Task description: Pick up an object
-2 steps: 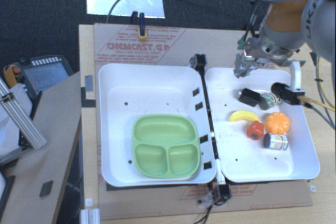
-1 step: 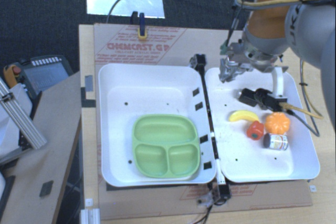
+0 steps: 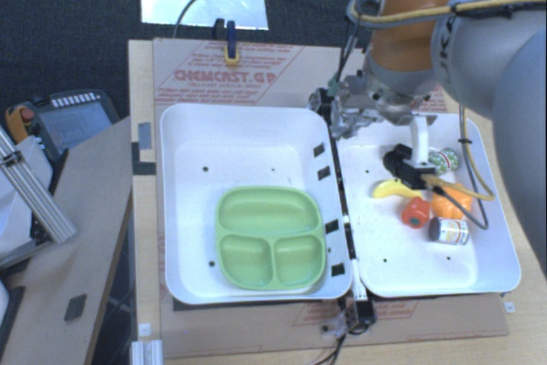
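The grey arm (image 3: 479, 21) leans in from three o'clock, filling the upper right of the scene. Its gripper (image 3: 349, 114) hangs at about twelve o'clock over the seam where the two bins meet. From where I stand I cannot tell whether it is spread or pressed together, and I see nothing in it.

The left bin (image 3: 239, 150) holds one thing, a green divided plate (image 3: 270, 235) lying flat towards six o'clock. It looks too wide and low for a pinch, so I judge a try there would likely skid off the rim.

The likelier picks sit in the right bin (image 3: 427, 269), bunched around three o'clock of its floor:

- a banana (image 3: 391, 189) on the nine o'clock side of the bunch
- an orange piece (image 3: 453, 201) just beside it
- a red tomato-like thing (image 3: 416, 214) touching or nearly touching both
- a small can (image 3: 449, 231) on its side at five o'clock
- a green-labelled can (image 3: 444, 159) at twelve o'clock

The crowding is the main hazard. A descent into the bunch could land on two things at once or shove them apart and close on air. I expect the cans and the red piece to roll when nudged.

A straight drop from where the gripper hangs now would meet the bin walls rather than any object.
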### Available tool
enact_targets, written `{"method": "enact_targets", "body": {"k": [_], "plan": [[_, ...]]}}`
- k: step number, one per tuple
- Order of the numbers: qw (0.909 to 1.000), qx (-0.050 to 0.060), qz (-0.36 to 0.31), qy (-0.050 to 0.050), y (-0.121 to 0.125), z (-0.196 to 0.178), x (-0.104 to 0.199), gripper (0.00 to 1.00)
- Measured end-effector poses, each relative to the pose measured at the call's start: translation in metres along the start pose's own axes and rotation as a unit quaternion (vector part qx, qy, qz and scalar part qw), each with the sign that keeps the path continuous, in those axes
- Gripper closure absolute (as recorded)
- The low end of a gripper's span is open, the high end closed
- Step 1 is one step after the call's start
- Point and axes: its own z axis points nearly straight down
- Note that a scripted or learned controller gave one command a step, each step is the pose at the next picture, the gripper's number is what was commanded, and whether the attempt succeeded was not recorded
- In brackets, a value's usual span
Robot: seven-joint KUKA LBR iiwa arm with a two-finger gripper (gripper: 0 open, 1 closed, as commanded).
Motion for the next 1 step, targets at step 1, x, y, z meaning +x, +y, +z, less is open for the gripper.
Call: {"method": "enact_targets", "body": {"k": [1], "plan": [[1.0, -0.001, -0.001, 0.001, -0.0001, -0.0047, 0.0485, 1.0]]}}
